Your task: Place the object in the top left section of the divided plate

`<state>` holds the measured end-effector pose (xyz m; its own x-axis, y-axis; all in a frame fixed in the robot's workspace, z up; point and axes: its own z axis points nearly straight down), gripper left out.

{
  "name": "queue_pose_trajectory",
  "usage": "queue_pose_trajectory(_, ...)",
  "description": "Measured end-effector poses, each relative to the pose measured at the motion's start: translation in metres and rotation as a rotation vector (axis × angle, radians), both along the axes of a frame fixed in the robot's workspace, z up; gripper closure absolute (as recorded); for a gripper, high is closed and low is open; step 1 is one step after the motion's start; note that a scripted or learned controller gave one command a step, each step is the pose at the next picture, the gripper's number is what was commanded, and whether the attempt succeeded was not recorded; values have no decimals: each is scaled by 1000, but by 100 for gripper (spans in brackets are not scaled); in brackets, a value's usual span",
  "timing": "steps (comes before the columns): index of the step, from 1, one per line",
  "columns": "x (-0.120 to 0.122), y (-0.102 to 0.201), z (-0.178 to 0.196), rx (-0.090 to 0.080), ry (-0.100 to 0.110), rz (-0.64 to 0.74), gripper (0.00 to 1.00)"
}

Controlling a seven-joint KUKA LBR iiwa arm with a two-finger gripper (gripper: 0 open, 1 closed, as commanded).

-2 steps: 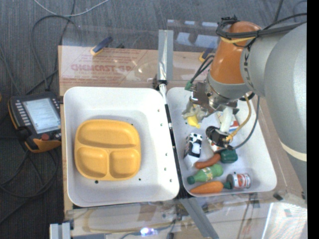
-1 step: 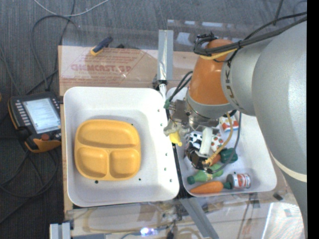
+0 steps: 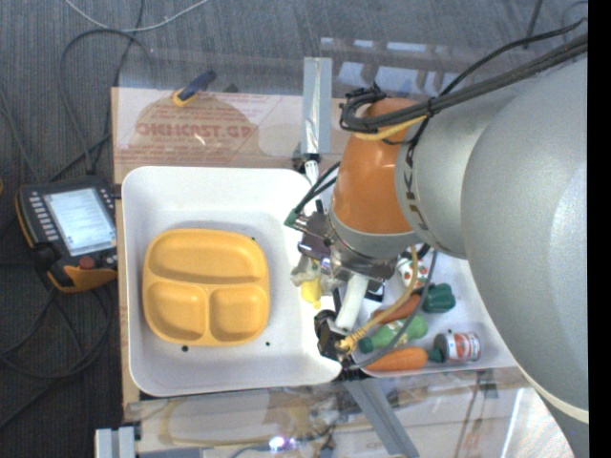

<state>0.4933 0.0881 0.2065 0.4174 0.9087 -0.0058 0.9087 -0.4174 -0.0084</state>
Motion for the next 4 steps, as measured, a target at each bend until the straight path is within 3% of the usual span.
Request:
queue_pose_trajectory(1, -11, 0, 83, -2, -4, 52, 100)
queue_pose_trajectory(2, -10, -28, 105, -3, -5, -73, 100)
queue_pose_trajectory(3, -12, 8, 11, 0, -1, 38, 100)
queue_pose_trajectory(4, 6, 21, 28, 0, -2, 61, 100)
